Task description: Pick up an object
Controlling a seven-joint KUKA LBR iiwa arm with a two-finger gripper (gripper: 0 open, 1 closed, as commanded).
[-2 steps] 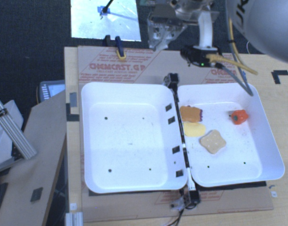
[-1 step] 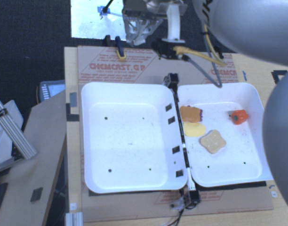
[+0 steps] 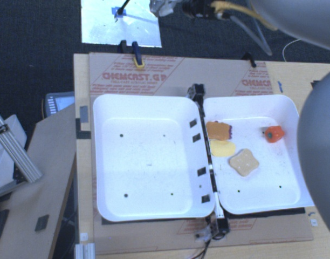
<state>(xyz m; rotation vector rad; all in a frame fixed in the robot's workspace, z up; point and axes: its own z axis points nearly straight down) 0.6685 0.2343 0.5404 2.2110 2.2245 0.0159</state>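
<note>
Nothing is picked up yet, as far as I can judge: every candidate lies on the floor of my right bin [image 3: 286, 104], and the whole grasp is left to do. My gripper [image 3: 164, 1] hangs at the twelve o'clock edge of the view, well above and beyond both bins, over the dark floor near a pale sheet [image 3: 119, 15]; whether it is spread or closed I cannot tell from this blurred, cropped glimpse, and I see nothing in it. The left bin [image 3: 100, 104] is bare white apart from a few dark dots. In the right bin, an orange-brown block [image 3: 218, 130] sits at about ten o'clock, touching a flat yellow piece [image 3: 223, 148] just below it; a tan toast-shaped piece [image 3: 243, 162] lies near the centre, just beside the yellow one; a small red-orange object [image 3: 273, 134] rests apart at about two o'clock. What remains: choose one, descend, close, lift.
</note>
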